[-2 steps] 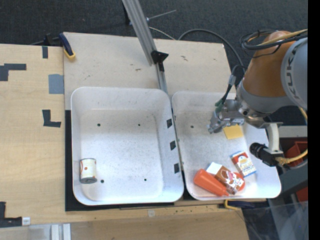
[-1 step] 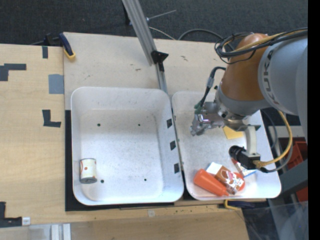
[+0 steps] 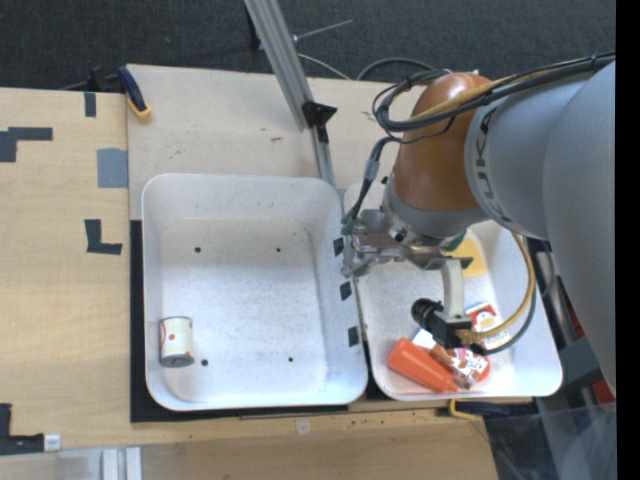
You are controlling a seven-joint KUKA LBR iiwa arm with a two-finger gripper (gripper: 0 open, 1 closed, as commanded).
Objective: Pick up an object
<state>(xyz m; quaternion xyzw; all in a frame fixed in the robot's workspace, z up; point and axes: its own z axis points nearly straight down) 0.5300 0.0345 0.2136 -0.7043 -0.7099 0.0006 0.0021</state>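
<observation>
The gripper (image 3: 358, 258) hangs over the right bin's (image 3: 545, 373) left edge, largely hidden beneath the arm's (image 3: 470, 158) orange band; its state cannot be told. Below and right of it lie an orange object (image 3: 418, 364) and partly hidden clutter. Far left sits a small cylinder (image 3: 176, 340) in the left bin (image 3: 240, 198).
</observation>
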